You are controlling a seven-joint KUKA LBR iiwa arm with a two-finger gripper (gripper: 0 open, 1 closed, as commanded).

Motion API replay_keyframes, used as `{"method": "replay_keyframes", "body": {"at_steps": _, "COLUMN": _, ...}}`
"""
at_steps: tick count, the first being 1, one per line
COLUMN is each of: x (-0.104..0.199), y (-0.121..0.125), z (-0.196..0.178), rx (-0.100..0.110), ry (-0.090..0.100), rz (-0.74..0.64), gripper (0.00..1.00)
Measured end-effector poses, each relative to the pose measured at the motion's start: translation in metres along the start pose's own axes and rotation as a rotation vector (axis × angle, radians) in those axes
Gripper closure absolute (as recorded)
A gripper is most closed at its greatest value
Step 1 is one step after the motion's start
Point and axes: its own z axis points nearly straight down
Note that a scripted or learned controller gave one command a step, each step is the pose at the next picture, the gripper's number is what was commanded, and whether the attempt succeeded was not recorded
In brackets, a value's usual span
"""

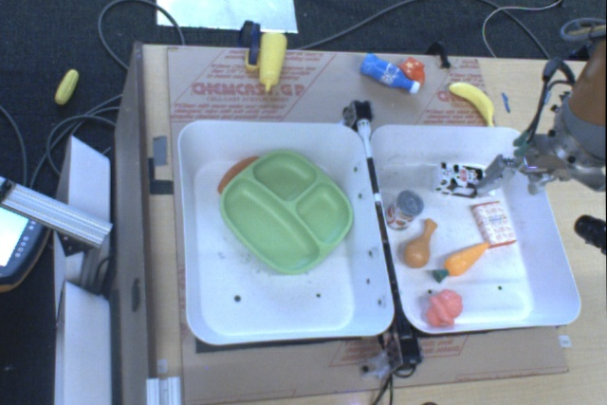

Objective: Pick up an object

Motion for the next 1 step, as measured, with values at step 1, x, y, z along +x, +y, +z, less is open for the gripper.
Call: {"method": "replay_keyframes", "body": {"at_steps": 1, "x": 0.0638, "y": 0.0093, "z": 0.0779, "rx": 0.000, "ry": 0.000, "rz": 0.000, "gripper": 0.00}}
